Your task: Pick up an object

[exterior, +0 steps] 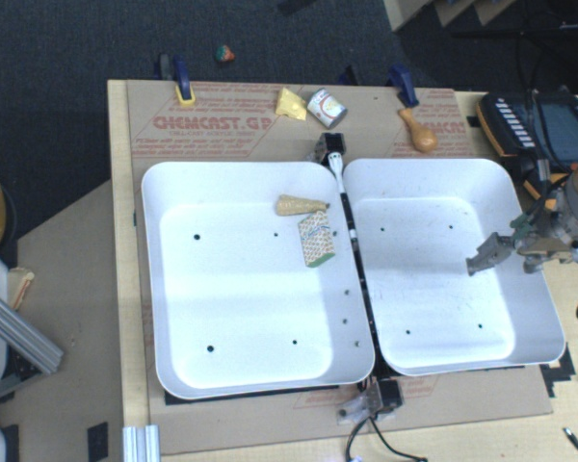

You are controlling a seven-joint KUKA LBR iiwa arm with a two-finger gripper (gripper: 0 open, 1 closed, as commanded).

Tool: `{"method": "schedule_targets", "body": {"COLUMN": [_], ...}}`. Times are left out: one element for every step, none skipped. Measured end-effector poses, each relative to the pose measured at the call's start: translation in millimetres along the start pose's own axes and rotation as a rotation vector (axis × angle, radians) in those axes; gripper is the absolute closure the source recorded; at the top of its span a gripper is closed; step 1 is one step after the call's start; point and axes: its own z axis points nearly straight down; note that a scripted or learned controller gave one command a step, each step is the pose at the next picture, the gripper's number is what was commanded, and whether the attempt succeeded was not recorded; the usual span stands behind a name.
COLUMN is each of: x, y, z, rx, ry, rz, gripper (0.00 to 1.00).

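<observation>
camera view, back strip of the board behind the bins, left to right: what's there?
Blue clamp → yellow wedge → small silver can → second blue clamp → wooden pear-shaped piece.

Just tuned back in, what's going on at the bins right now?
The arm reaches in from the right, and its gripper sits over the right bin with nothing visible between its fingers. The pickable things, a tan cone-shaped piece and a patterned packet, lie close together in the left bin near its upper right corner. Nothing has been picked up yet.
</observation>
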Motion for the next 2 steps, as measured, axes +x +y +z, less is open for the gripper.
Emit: {"method": "schedule_targets", "body": {"x": [0, -3], "y": [1, -9], "z": [-11, -149], "rx": [-0.004, -0.018], "ry": [-0.002, -0.006], "rz": [0.0, -0.002], "gripper": [1.0, 1.0]}}
